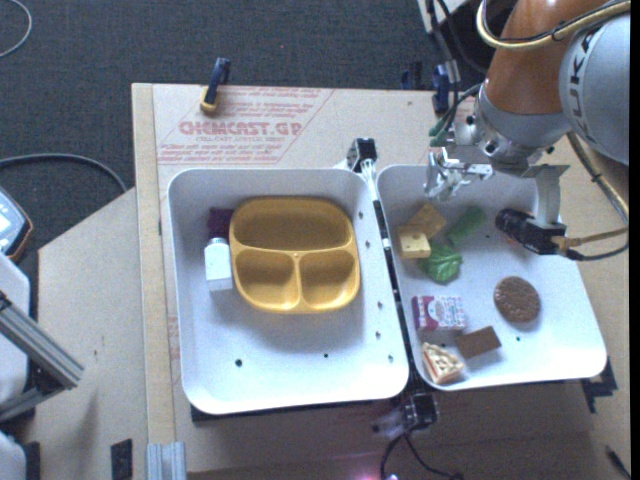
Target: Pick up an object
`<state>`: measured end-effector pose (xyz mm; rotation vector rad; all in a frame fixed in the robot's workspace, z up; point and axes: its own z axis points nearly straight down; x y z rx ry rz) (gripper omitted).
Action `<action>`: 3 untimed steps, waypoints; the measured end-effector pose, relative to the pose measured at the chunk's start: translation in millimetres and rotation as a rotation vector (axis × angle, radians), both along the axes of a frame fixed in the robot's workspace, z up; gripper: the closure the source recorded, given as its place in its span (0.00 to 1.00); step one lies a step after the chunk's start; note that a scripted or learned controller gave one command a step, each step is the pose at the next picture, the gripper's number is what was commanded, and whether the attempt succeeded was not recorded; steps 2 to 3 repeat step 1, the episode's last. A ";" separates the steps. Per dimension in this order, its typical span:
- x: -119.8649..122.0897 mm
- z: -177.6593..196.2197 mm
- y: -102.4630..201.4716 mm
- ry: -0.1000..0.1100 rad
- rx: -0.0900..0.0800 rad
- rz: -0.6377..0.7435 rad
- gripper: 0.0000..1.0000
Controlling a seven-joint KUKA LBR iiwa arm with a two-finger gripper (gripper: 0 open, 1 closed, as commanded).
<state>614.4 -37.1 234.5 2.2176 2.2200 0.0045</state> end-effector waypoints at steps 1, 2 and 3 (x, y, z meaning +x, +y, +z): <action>1.2 -20.9 6.1 0.010 0.001 -0.001 1.00; 1.2 -20.9 6.1 0.010 0.001 -0.001 1.00; 1.2 -20.9 6.1 0.010 0.001 -0.001 1.00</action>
